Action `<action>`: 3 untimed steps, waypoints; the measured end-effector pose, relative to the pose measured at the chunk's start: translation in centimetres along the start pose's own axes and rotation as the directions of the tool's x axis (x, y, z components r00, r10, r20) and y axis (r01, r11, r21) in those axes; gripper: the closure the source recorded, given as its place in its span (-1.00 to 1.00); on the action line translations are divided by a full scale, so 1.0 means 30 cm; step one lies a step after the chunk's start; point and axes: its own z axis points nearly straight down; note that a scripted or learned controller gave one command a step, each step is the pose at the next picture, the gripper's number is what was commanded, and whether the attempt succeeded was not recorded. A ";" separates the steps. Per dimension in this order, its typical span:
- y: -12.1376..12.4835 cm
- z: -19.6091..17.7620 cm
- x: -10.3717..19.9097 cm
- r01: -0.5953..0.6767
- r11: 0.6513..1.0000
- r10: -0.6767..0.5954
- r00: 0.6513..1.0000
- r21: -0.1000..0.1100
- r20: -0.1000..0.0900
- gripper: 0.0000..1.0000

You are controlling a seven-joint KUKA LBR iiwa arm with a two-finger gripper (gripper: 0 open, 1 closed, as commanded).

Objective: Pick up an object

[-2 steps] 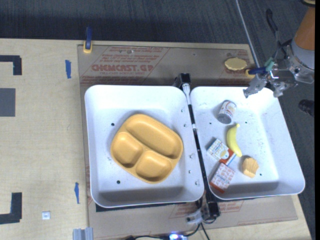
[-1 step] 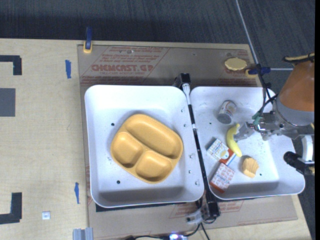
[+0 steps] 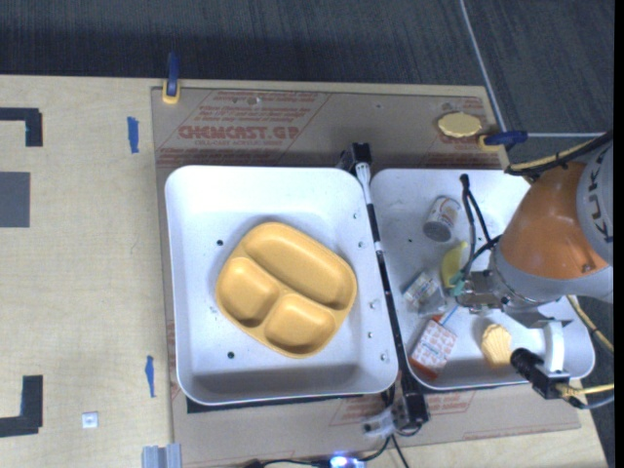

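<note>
Camera view: the arm [image 3: 561, 227] is reaching in from the right and hanging low over the right bin [image 3: 395, 261], wrist pointing down at the clutter. The gripper [image 3: 466, 295] is sitting just above the bin floor, near the middle of the pile. I cannot tell the state of the jaws; the wrist body and cabling are covering them. Nothing is visibly sitting between them, so I'm not calling a grasp.

Candidate pick objects are all lying in the right bin. A small grey can [image 3: 441, 219] is lying on its side toward the back. A yellow piece [image 3: 453, 261] is lying just beside the gripper, partly under the black cable. A clear crumpled wrapper [image 3: 422, 288] is lying left of the gripper, close to it. A red-and-white packet [image 3: 433, 345] is lying toward the front-left corner. A pale yellow ridged item [image 3: 496, 341] is lying at the front, under the arm's overhang.

Judgement: the gripper is probably going for the wrapper or the yellow piece, since both are nearest.

In the way: items are crowding each other, so a clean single grasp is looking hard. The bin divider wall is running just left of the wrapper.

Left bin [image 3: 185, 261] is holding a big yellow three-compartment tray [image 3: 283, 286], well apart from the arm.
</note>
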 end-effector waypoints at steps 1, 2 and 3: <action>0.010 -0.039 0.004 0.001 1.000 -0.001 1.000 -0.008 -0.002 1.00; 0.009 -0.038 0.004 0.000 1.000 0.000 1.000 -0.008 -0.001 -1.00; -0.039 0.009 0.050 0.001 1.000 -0.001 1.000 0.006 -0.002 -1.00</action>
